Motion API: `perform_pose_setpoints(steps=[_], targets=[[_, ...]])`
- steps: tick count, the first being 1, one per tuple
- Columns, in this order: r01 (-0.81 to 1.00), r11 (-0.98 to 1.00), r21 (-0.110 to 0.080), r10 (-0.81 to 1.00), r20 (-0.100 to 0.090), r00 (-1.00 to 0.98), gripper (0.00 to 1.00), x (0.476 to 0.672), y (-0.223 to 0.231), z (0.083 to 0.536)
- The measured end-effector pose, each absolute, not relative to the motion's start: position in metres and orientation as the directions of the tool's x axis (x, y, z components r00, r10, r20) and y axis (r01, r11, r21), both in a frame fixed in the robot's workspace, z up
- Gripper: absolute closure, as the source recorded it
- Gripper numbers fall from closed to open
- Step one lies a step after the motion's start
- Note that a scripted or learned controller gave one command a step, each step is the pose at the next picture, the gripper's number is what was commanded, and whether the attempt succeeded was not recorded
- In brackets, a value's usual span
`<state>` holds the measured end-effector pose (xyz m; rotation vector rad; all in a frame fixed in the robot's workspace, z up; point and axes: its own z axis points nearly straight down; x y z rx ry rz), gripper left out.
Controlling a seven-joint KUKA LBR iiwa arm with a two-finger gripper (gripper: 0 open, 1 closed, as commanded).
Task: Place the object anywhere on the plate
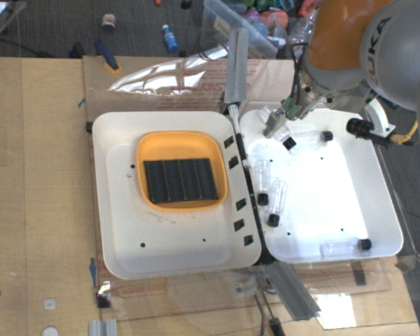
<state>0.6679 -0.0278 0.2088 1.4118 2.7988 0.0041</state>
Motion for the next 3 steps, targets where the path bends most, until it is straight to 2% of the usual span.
perform_pose_setpoints(steps=[1,2,3], targets=[[0.804,0.595,0.005,0.804,-0.005,-0.595,0.00,0.668,-0.028,0.209],[0.780,0.626,0.005,0.780,-0.007,-0.626,0.00,0.666,-0.105,0.201],[0.425,0.905,0.003,0.425,-0.011,-0.905,0.00,0.659,-0.154,0.250]])
